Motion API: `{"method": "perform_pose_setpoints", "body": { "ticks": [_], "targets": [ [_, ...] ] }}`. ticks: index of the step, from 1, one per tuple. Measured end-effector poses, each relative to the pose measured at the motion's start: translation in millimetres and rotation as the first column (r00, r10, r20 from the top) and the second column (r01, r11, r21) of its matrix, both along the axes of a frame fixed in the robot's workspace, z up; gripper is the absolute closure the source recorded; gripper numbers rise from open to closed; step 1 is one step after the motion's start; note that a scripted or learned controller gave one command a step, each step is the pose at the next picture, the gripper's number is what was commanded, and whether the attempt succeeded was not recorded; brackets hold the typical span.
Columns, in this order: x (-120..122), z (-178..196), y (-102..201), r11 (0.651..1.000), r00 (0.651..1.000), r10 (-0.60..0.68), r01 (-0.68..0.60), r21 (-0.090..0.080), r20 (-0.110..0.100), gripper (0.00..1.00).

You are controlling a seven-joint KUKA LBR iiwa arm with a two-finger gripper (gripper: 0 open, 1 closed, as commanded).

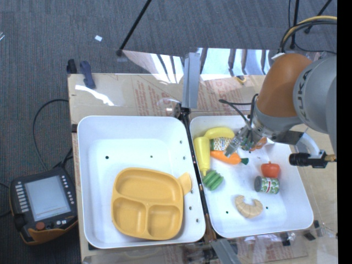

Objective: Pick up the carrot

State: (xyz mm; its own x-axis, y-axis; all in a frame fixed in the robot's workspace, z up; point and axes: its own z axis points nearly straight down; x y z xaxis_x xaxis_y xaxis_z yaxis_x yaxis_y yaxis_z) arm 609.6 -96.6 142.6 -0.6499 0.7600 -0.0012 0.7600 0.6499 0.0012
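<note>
We see the yellow divided tray (147, 203) in the left bin (93, 147). In the right bin (291, 202), right of that tray, the gripper (236, 146) hangs just over the carrot (226, 158); we cannot tell its finger spread. Near the carrot lie a banana (218, 132) and a tomato (270, 169).

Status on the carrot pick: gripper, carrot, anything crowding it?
Gripper low in right bin, right over carrot. Carrot flat on bin floor. Crowded: banana behind, yellow piece and green piece beside.
</note>
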Motion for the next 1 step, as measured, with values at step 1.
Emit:
{"method": "perform_pose_setpoints", "body": {
  "ticks": [1],
  "targets": [
    [-46.1,45.3,31.2,0.924,0.924,-0.381,0.381,0.0,-0.003,1.0]
  ]
}}
